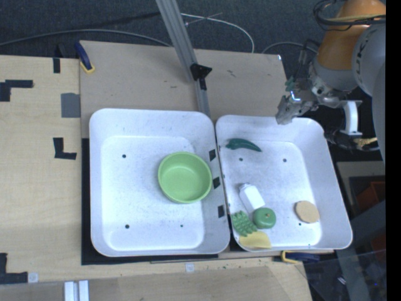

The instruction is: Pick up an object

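Objects lie untouched in the right bin (332,168), so nothing is picked yet and the whole grasp is left. Nearest the camera, well apart from the fingers (285,115), sit a yellow piece (258,239), a green knob (264,217), a tan disc (307,211) and a white bottle (252,197). Closer to the fingers lies a dark green pepper (242,145). How far the fingers are parted I cannot tell; they hover at the bin's far rim with nothing visibly between them
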{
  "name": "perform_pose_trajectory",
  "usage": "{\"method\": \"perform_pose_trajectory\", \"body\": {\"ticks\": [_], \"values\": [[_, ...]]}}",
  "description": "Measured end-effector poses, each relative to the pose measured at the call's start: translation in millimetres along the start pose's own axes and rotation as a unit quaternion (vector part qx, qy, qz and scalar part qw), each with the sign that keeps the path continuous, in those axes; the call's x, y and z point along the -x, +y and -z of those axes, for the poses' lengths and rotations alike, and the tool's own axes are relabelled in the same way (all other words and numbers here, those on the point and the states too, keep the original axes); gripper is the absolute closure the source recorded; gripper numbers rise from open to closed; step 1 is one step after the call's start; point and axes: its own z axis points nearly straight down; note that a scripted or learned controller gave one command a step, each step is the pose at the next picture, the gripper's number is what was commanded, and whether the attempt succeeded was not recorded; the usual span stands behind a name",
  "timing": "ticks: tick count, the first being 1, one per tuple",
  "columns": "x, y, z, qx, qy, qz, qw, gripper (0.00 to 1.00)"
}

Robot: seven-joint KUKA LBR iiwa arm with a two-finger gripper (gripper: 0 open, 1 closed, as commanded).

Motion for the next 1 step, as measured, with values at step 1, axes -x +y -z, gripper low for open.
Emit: {"method": "perform_pose_trajectory", "body": {"ticks": [1], "values": [[-0.3,1.2,53.6,0.001,0.000,0.000,1.0000,1.00]]}}
